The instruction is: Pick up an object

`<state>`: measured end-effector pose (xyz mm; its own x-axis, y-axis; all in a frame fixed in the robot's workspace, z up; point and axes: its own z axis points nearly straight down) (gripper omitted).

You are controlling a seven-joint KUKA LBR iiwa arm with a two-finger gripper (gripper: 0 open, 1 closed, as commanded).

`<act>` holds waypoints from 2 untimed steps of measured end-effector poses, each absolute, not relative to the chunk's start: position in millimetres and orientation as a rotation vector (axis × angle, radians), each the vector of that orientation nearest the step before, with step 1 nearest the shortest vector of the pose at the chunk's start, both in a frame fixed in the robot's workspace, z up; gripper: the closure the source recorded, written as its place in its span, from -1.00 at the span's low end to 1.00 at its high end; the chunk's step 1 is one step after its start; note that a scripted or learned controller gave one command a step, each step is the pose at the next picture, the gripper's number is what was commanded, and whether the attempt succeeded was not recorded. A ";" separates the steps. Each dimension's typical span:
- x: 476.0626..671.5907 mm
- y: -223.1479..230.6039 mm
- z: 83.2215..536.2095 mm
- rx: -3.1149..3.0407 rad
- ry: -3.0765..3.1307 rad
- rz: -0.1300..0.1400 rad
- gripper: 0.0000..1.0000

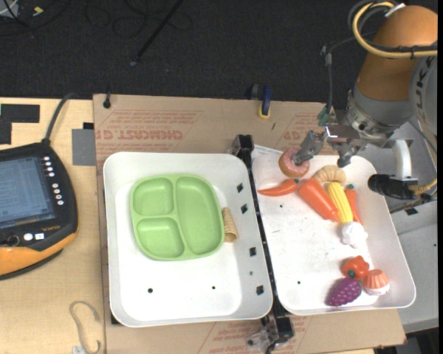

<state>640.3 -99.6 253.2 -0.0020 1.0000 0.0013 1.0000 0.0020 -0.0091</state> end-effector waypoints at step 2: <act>641.9 -97.9 191.5 -2.214 -2.220 0.008 -1.00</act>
<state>641.9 -97.9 191.5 -0.0025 1.0000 0.0010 1.0000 0.0025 -0.0085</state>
